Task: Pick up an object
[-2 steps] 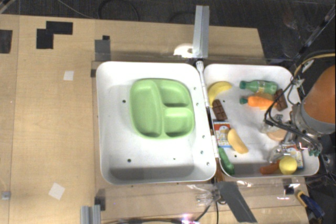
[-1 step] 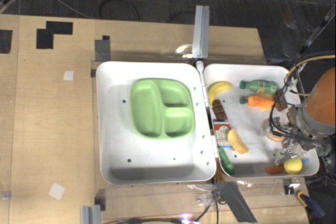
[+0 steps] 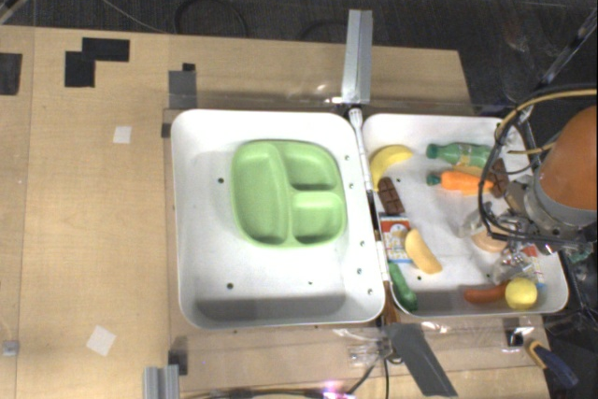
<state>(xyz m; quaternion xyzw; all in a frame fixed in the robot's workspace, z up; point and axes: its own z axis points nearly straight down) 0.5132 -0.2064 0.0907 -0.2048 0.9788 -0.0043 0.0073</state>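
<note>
Overhead, the arm is reaching in from the right and hanging over the near right corner of the right bin. Its gripper is sitting low among cables, and whether it is open or closed cannot be told from this slant. Just beside it, a yellow lemon and a red sausage are lying along the near wall, possibly touching each other. Farther left, a banana is resting mid-bin; a green bottle and an orange carrot are lying toward the far side. Meanwhile the left bin is holding a green divided tray.
</note>
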